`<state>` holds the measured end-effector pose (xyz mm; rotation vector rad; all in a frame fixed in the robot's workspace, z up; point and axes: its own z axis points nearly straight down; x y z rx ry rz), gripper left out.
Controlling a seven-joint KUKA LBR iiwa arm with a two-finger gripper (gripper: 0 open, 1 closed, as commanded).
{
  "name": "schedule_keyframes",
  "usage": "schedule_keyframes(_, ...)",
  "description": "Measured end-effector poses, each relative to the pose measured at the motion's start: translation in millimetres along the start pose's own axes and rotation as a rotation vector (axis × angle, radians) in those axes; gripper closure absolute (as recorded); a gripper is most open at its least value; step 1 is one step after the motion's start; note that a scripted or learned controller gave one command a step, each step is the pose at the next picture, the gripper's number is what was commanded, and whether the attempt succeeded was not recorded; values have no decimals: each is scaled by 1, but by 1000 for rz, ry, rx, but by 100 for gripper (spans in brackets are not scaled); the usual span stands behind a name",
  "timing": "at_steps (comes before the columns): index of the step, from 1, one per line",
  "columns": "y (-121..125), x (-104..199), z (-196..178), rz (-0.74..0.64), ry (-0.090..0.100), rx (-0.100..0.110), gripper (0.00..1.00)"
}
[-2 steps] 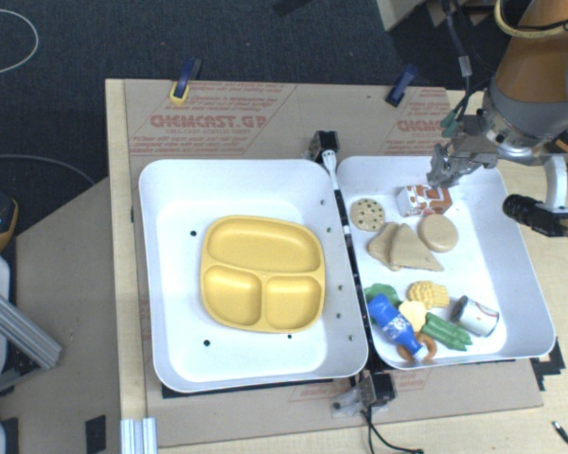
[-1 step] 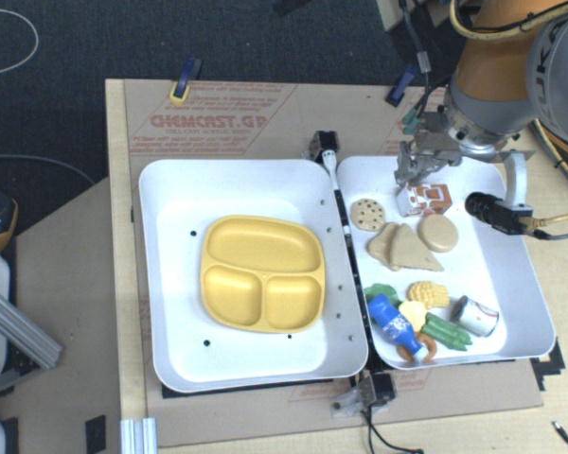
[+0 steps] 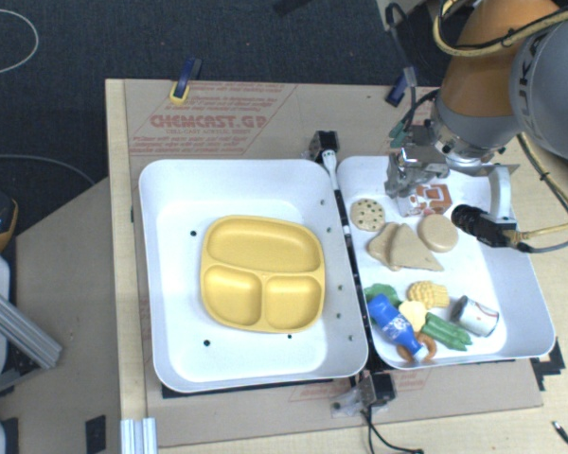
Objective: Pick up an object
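I'm hovering the gripper (image 3: 404, 180) at the right bin's (image 3: 521, 296) twelve o'clock, over a small red-white item (image 3: 434, 197) (cookie (image 3: 366, 213) at its eight o'clock). I'm reckoning that's the target, since it's lying loose; whether it's gripped, I cannot tell.

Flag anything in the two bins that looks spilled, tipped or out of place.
Nothing stands out. The yellow divided plate sits flat in the left bin; the toy foods, cookie included, lie loosely clustered inside the right bin.
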<state>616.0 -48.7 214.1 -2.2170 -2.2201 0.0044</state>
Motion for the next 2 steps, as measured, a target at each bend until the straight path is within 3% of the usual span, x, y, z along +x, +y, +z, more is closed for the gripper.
schedule_keyframes(2, -9, 7, -11, 1, 0, -1, 100)
